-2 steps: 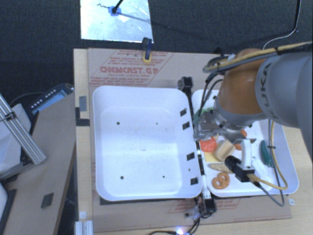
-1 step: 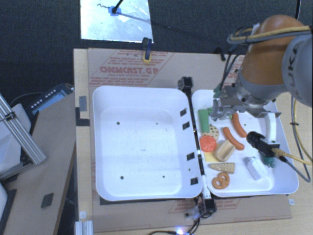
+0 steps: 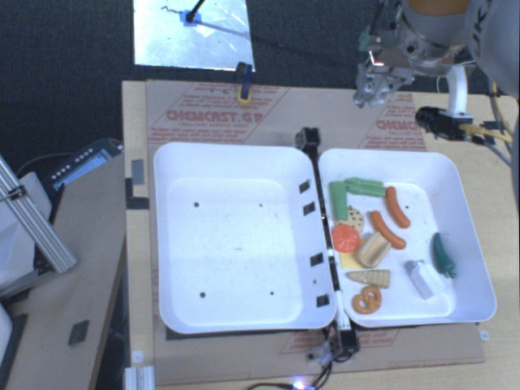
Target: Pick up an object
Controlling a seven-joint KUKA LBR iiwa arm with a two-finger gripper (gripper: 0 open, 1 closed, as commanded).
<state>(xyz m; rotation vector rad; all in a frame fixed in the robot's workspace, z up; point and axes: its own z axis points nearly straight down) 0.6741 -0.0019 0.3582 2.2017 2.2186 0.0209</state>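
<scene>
My gripper (image 3: 374,94) hangs high above the bench, behind the far rim of the right bin (image 3: 467,234), with nothing visible between its fingers. The right bin holds toy foods: a green piece (image 3: 354,190), two orange sausages (image 3: 397,206) (image 3: 387,229), a red tomato (image 3: 345,238), a tan bread roll (image 3: 374,250), a yellow cheese slice (image 3: 351,260), a corn piece (image 3: 370,278), a pretzel (image 3: 366,301), a white block (image 3: 423,279) and a dark green pepper (image 3: 443,254).
The left bin (image 3: 236,234) lies beside the right one, joined by a black hinge strip (image 3: 321,218). A shiny plate (image 3: 193,21) lies at the back left. A grey rail (image 3: 32,226) and a device (image 3: 85,162) stand off the bench's left.
</scene>
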